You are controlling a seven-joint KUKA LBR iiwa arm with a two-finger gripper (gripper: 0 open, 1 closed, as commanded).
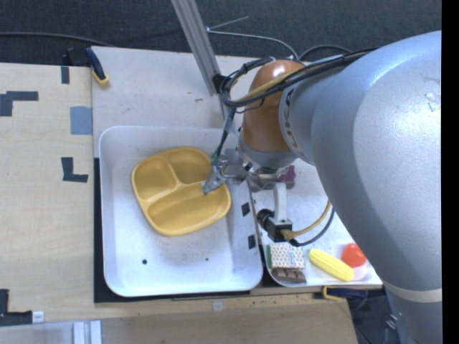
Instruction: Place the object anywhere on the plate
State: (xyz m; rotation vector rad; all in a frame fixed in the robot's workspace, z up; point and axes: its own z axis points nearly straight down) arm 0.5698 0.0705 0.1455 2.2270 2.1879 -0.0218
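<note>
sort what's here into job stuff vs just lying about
Job: plate, end effector over the plate's right rim.
Lying about: corn, red thing, checkered block, all in the right bin.

Bulky grey arm (380, 163) — orange band (267, 106), black cables (287, 84).

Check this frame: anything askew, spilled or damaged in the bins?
Nothing spilled or broken. The yellow plate sits flat in the left bin, turned at an angle to the walls. The gripper is over its right rim. A corn cob, a red piece and a checkered block lie in the right bin.
</note>
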